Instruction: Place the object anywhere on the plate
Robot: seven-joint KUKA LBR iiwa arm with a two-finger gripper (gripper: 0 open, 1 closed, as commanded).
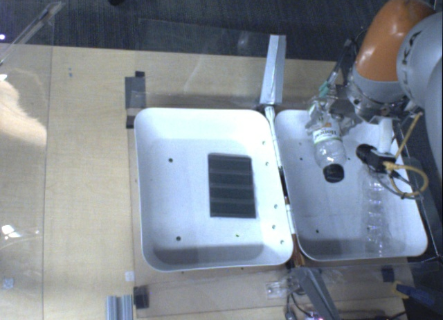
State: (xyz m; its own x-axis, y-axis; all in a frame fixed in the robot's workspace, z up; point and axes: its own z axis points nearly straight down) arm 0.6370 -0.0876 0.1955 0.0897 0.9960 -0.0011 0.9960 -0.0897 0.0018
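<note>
Clear plastic bottle (327, 144), black cap toward the camera, label near its upper end: we log it in the right bin (304, 232), its long axis running from the claw (331, 114) down toward the bin floor. Claw sits at its upper end; we cannot tell whether it grips. Dark ridged plate (232, 185) lies in the left bin (156, 173), leftward of the bottle, across the shared rim. Desk (83, 194): pale wood.
</note>
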